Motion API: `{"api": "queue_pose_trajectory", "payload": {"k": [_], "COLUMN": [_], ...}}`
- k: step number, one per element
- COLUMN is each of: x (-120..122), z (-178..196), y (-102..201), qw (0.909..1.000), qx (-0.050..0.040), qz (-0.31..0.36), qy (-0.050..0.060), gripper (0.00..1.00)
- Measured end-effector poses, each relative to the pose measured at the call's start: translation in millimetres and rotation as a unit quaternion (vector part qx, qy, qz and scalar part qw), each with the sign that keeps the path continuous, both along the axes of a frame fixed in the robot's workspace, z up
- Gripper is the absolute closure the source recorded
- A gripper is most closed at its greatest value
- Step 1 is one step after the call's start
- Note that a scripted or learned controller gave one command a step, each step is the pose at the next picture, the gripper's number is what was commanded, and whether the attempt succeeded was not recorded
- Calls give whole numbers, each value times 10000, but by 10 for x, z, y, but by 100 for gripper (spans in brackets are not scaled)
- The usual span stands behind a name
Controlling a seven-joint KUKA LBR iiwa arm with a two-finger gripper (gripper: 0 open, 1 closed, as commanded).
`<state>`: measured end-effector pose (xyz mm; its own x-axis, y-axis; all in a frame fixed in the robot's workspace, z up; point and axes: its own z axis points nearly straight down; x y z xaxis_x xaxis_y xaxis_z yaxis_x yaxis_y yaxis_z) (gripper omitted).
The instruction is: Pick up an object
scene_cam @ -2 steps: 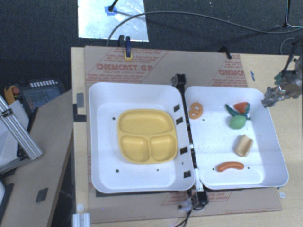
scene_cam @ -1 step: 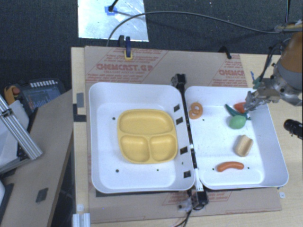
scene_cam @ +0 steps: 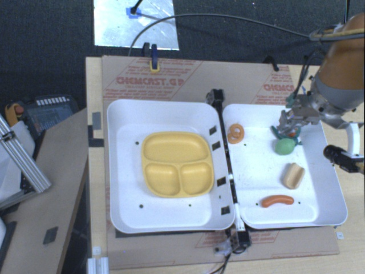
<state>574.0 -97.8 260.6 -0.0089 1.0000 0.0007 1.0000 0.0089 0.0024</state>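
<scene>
Objects sit around my gripper [scene_cam: 291, 129], whose finger state I cannot tell: yellow tray [scene_cam: 174, 163] far left, bread roll [scene_cam: 293, 176] below, sausage [scene_cam: 277, 201] lower, green ball [scene_cam: 285, 146] just beneath, pretzel [scene_cam: 235, 133] left.

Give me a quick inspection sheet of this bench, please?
Surface: left white bin and right white bin side by side on a board.
Job's things: pretzel, green ball, bread piece, sausage, all in right bin.
Clutter: yellow divided tray in left bin.
Grippers: gripper low over green ball.
Cables: black cable arcs across the back.
Surroundings: shiny plate on dark floor.
</scene>
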Motion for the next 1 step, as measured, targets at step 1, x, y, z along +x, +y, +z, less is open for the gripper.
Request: {"api": "queue_pose_trajectory", "payload": {"k": [1], "x": [-174], "z": [-45], "y": [536], "qw": [10000], "qx": [5], "qz": [-2], "qy": [12], "gripper": [100]}}
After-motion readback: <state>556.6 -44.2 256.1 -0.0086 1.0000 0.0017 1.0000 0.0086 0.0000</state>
